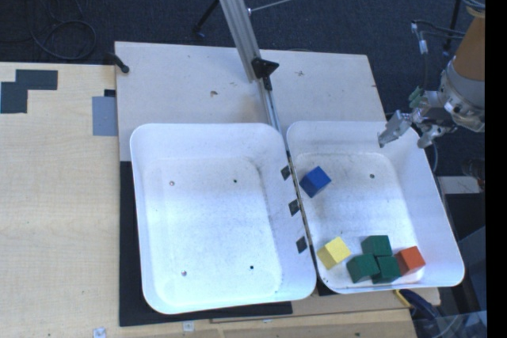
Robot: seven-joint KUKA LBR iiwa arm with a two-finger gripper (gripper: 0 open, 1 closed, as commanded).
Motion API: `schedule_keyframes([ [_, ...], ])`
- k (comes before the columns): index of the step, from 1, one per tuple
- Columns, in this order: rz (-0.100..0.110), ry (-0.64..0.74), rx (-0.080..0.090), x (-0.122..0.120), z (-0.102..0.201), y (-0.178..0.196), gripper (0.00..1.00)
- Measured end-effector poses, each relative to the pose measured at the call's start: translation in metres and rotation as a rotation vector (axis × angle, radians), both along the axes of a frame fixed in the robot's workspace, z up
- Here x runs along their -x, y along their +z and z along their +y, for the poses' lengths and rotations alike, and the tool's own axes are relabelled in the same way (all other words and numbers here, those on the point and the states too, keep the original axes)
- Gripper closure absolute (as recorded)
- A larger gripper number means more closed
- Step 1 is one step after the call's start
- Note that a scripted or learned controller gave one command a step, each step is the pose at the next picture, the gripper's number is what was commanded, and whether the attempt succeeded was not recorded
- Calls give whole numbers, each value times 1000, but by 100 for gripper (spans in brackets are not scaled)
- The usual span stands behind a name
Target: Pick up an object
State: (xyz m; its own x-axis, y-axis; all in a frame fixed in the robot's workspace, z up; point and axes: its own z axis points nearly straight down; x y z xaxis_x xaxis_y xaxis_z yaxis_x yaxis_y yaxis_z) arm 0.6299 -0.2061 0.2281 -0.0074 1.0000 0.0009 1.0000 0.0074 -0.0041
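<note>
The right bin (420,170) holds several cubes. A blue cube (314,180) lies near its left wall. Along the front sit a yellow cube (334,252), a cluster of three green cubes (374,258) and an orange-red cube (410,259). My gripper (409,135) hangs over the bin's far right rim, well above and to the right of the blue cube. Its fingers are spread open with nothing between them.
The left bin (207,214) lies beside the right one, with black clips along the shared wall (291,206). A slanted aluminium rail (238,20) rises behind the bins. A wooden bench surface (55,194) extends to the left.
</note>
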Motion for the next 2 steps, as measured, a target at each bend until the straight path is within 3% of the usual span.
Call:
schedule_keyframes([
  [1,-3,-9,-1,58,7,-138,0],
  [2,-9,-3,0,64,77,-14,0],
])
